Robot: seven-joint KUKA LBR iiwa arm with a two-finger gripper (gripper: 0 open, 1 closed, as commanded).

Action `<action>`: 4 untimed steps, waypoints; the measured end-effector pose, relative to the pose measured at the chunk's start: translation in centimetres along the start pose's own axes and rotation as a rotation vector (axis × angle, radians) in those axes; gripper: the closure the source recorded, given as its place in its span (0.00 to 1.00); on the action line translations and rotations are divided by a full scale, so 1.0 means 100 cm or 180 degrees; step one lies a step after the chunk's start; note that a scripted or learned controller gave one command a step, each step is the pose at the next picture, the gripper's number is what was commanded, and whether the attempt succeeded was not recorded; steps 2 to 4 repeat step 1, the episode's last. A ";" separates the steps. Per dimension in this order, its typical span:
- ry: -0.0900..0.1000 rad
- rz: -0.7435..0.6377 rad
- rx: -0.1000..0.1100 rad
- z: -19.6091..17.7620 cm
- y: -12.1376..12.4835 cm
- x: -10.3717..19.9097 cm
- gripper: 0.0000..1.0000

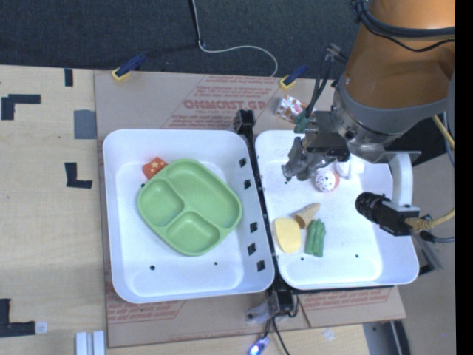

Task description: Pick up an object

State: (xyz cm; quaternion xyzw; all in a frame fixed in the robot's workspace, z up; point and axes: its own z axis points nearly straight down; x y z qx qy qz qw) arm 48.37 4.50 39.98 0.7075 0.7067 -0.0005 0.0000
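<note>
Objects for picking lie in the right bin [384, 268]: a small round white toy [326, 180] just right of the gripper [294, 170], whose opening I cannot tell, so it should shift right and descend squarely over it.

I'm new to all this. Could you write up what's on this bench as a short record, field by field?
left bin: green divided plate, a small orange-red piece at its upper left edge
right bin: yellow piece, tan cone, green piece, small white spotted ball
arm: reaches in from the right
gripper: low over the right bin's upper left part, beside the ball
held: nothing seen between the fingers
</note>
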 end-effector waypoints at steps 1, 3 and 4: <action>0.0008 -0.0029 -0.0018 -0.058 0.000 0.058 1.00; 0.0008 -0.0029 -0.0018 -0.058 0.000 0.058 1.00; 0.0008 -0.0029 -0.0018 -0.058 0.000 0.058 1.00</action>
